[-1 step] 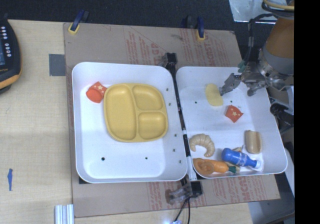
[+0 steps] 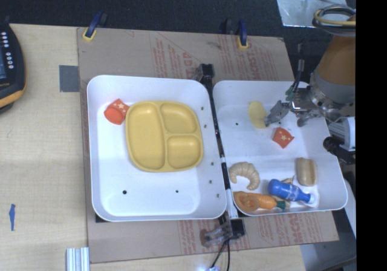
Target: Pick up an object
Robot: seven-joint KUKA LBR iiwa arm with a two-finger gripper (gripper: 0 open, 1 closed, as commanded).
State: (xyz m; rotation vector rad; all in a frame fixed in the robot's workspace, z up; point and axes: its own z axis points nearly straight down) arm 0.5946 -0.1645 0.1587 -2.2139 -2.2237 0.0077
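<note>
In the right bin (image 2: 326, 161), close under the end effector (image 2: 289, 112), sit the likeliest candidates: a pale yellow lemon-like piece (image 2: 257, 114) just to its left and a small red block (image 2: 282, 137) just below it. I can't tell from here whether the end effector is spread or closed, and nothing shows between its tips. Both pieces look like light, hard plastic toys; the red block has flat faces that should take a pinch across its sides, while the rounded yellow one would probably roll or squirt out unless caught across its narrow middle. Further from the end effector, along the bin's near edge, lie a toy croissant (image 2: 244, 174), a tan bread-like piece (image 2: 306, 171), a blue bottle (image 2: 289, 192) on its side and an orange dish (image 2: 254, 202), crowded and touching in places, so harder to single out. The bin floor is smooth white plastic, likely slippery, with open room around the red block. The left bin (image 2: 109, 191) holds a yellow divided tray (image 2: 163, 135) and a red strawberry-like toy (image 2: 115, 111) beside it, all on the cardboard-covered bench (image 2: 151, 52).
</note>
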